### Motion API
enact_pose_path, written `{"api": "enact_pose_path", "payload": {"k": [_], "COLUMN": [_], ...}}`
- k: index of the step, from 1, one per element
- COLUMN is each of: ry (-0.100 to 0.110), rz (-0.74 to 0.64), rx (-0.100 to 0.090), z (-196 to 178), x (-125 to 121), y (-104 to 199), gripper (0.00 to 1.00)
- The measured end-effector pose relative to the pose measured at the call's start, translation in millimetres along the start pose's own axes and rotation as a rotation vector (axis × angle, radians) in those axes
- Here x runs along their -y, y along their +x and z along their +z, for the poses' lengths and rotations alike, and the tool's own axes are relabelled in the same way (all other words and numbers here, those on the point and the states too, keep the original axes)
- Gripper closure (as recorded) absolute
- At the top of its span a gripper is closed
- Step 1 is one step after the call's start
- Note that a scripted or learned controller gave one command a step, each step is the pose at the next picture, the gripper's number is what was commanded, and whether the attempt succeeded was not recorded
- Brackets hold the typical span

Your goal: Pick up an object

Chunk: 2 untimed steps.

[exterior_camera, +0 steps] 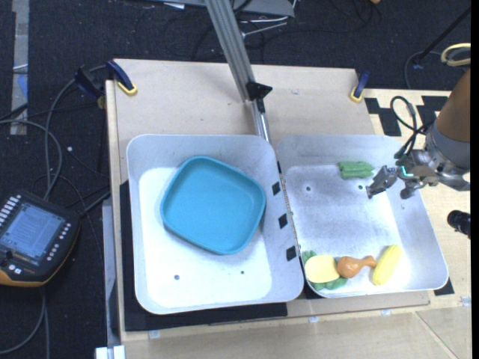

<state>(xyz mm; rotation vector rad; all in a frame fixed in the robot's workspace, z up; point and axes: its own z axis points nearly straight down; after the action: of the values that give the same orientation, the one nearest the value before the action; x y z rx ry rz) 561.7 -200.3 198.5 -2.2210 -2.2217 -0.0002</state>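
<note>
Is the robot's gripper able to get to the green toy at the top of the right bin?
Probably yes. The gripper hangs over the right bin, just right of the green toy. Nothing lies between them, and the other toys sit far off at the bin's near edge.

Green toy (pixel 355 170) lying flat near the right bin's far wall, yellow piece (pixel 385 265), orange drumstick-like toy (pixel 353 265) and yellow-green piece (pixel 323 270) (touching the orange one) — clustered along the near wall

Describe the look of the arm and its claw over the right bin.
The arm is grey with an orange-tan band above the wrist. Its wrist section is silvery grey metal. The claw is small and dark, with two thin dark fingers and a faint teal glint at its base. A black cable loops beside the arm.
</note>
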Motion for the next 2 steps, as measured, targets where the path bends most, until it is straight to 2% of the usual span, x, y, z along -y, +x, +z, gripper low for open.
{"api": "enact_pose_path", "payload": {"k": [1,2], "ry": [0.000,0.004], "rz": [0.000,0.000], "rx": [0.000,-0.001], "z": [0.0,42.3], "x": [0.0,0.4], "y": [0.0,-0.2], "gripper": [0.00,0.00]}}
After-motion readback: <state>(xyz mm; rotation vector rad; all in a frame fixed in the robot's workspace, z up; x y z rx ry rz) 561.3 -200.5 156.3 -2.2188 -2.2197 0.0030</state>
